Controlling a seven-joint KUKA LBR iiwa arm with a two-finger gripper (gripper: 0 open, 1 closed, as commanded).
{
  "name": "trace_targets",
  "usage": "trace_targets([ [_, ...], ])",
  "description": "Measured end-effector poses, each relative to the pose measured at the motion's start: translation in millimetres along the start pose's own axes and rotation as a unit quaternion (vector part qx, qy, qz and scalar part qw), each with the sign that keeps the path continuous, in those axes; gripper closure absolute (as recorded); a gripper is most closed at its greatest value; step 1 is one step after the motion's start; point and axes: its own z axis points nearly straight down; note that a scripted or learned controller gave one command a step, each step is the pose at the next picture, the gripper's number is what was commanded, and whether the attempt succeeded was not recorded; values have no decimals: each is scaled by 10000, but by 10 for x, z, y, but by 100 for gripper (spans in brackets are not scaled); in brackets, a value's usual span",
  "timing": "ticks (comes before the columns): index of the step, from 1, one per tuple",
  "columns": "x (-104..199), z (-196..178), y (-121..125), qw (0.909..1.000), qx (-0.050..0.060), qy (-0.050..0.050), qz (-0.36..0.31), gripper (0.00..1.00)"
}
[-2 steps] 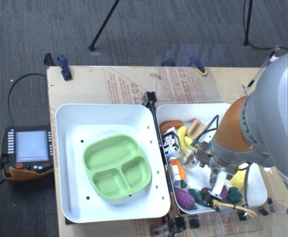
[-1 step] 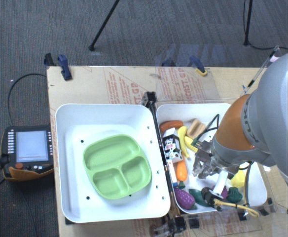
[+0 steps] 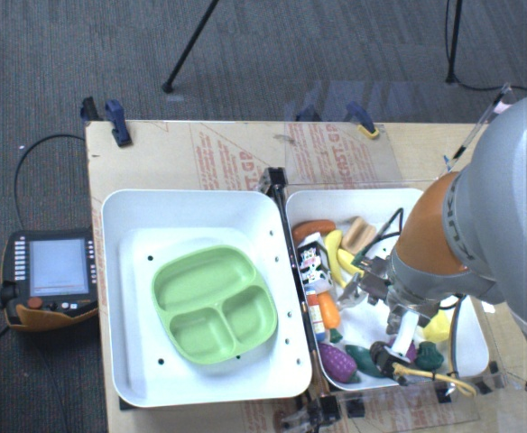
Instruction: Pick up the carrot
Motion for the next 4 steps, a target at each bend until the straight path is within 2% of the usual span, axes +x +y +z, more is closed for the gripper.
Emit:
trace_targets([
  [1, -181, 20, -253, 9211, 52, 43, 3892, 0],
  [2, 219, 86, 391, 9331, 49, 50, 3596, 0],
  [3, -433, 95, -96, 9229, 61, 47, 3849, 0],
  [4, 402, -960, 257, 9303, 23, 97, 3667, 0],
])
